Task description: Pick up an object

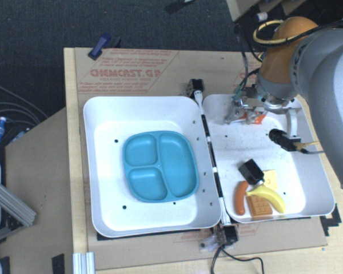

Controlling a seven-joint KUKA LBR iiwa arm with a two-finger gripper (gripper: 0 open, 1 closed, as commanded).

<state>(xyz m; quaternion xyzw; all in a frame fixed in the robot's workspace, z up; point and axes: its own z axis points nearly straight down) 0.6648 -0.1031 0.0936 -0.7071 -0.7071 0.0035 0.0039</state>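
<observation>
Left bin (97,113): shallow white plastic, rounded corners, well to the left of the gripper; holds one smooth turquoise plastic plate (160,165), rounded-rectangular, divided into three compartments, lying flat. Right bin (314,176): same white plastic, touching the left bin along a black clipped seam. Contents, all in its near end, well below the gripper: orange-red toy sausage (240,197), smooth, long axis running near to far; small matte black block (251,171), tilted, just beyond it; tan waffle-textured square (260,205); glossy yellow toy banana (268,197), curved, long axis slanting from upper left to lower right, resting over the square. Gripper (244,110): metallic two-finger unit on the grey arm, at the bin's far end over bare floor; whether open or closed cannot be told.
</observation>
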